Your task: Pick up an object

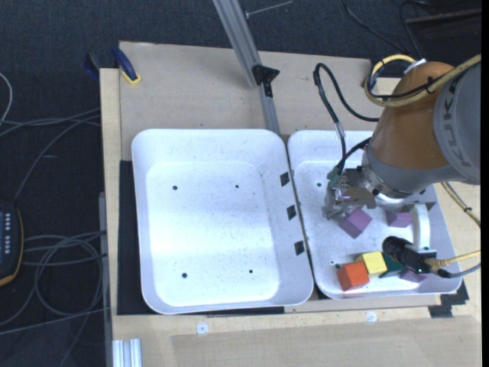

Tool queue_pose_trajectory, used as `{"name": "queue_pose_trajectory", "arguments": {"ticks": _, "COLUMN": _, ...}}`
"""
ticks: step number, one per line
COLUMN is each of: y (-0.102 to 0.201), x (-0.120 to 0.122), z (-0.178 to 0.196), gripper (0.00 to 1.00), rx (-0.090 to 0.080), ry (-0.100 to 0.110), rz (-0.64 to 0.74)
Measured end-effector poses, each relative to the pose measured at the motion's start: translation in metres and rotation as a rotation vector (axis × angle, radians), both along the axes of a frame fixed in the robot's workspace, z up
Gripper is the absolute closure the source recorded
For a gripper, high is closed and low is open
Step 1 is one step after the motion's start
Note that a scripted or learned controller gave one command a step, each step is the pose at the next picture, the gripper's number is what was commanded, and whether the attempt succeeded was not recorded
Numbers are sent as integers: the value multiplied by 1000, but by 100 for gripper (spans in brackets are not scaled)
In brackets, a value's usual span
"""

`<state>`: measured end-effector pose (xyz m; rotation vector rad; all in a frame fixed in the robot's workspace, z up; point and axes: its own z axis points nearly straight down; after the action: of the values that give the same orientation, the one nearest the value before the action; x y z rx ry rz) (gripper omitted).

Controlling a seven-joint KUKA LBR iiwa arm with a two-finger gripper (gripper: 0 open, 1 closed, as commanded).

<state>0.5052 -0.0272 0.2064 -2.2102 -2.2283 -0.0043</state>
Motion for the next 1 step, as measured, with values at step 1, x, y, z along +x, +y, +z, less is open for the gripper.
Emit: {"name": "queue_pose_trajectory", "arguments": {"ticks": 1, "y": 44, "x": 0, "z": 11, "gripper": 100, "rx": -2, "ry": -3, "rz": -1}}
